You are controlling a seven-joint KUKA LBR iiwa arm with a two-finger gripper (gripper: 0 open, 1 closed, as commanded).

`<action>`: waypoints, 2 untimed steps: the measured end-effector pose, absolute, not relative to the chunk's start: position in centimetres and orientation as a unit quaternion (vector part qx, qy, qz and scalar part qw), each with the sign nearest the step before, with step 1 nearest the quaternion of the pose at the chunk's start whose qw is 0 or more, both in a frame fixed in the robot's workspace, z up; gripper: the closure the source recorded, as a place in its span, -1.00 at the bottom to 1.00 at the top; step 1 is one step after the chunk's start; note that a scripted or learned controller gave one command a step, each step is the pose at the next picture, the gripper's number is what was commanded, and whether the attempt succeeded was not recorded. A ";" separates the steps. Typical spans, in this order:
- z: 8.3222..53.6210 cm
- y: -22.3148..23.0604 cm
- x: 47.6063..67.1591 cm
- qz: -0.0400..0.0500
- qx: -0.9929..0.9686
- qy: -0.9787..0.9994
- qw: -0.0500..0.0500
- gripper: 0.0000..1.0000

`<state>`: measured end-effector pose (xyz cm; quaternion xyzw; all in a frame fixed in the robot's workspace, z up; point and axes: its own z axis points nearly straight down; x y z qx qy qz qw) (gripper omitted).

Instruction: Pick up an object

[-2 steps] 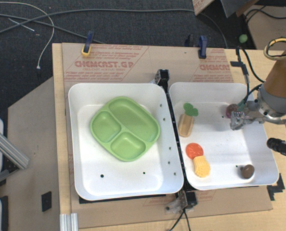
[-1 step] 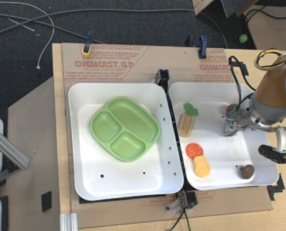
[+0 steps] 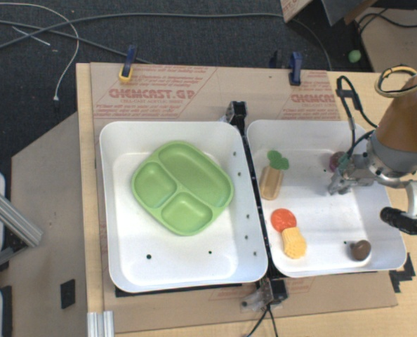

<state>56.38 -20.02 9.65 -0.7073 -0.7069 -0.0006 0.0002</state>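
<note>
White plastic is setting the scene: two shallow bins are sitting side by side on the bench, the left bin (image 3: 117,258) carrying a green divided plate (image 3: 182,187), the right bin (image 3: 321,255) carrying the loose pieces the task is about. The gripper (image 3: 340,184) is hanging low over the right bin's far right part, and its state I cannot tell, since the wrist is covering it from above. A small dark purplish item (image 3: 334,161) is lying just beside it toward the back wall, partly hidden and too small to name. Well apart to the left, a tan block with a green top (image 3: 272,177) is lying near the dividing wall; an orange-red round piece (image 3: 283,219) is touching or nearly touching a yellow piece (image 3: 293,243) below it; a brown round piece (image 3: 361,249) is sitting near the front right corner. The nearest candidate seems to be the purplish item, so doing this well likely means centring over it squarely, keeping clear of the bin wall, and closing only once it is between the tips.
</note>
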 end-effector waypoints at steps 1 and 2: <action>14.7 -19.5 55.7 -0.001 -0.707 -0.707 -0.003 1.00; 19.9 -20.6 55.7 -0.001 -0.707 -0.707 -0.003 1.00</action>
